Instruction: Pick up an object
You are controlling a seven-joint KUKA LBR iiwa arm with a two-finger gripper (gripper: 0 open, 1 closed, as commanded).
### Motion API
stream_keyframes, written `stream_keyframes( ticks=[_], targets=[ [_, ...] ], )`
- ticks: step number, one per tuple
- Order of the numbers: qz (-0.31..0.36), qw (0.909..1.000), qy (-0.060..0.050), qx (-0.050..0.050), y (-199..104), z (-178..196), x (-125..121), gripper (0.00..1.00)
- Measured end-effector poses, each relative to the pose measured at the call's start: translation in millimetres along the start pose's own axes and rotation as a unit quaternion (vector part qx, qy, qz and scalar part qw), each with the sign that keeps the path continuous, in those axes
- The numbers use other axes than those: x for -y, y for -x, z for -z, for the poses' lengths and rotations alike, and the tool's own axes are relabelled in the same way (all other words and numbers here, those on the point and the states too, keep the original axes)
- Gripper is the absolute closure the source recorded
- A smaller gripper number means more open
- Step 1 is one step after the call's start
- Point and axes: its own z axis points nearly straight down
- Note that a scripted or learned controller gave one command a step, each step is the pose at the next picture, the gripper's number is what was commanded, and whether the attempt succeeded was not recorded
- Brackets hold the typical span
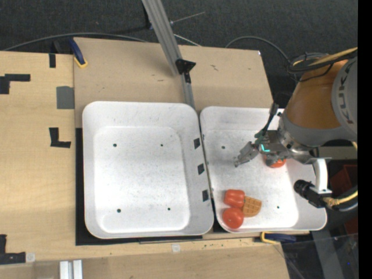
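A: Pincer (249, 153) status?
B: Over the right bin (232, 127), fingers apart, nothing between them. Red objects (234, 199) and waffle piece (251, 205) lie at the bin's near edge.

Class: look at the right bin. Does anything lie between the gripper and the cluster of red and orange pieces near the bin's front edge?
Nothing visible does. The gripper hangs over the right bin, and bare white floor separates it from the red and orange pieces near the front.
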Motion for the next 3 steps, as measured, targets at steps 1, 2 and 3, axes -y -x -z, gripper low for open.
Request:
stream_keyframes(
  ticks=[1,2,3],
  targets=[
    [-0.001,1.0,-0.003,0.0,10,-53,3,0.0],
    [-0.001,1.0,-0.003,0.0,9,-107,5,0.0],
    [0.0,1.0,-0.001,-0.001,8,-94,4,1.0]
  ],
)
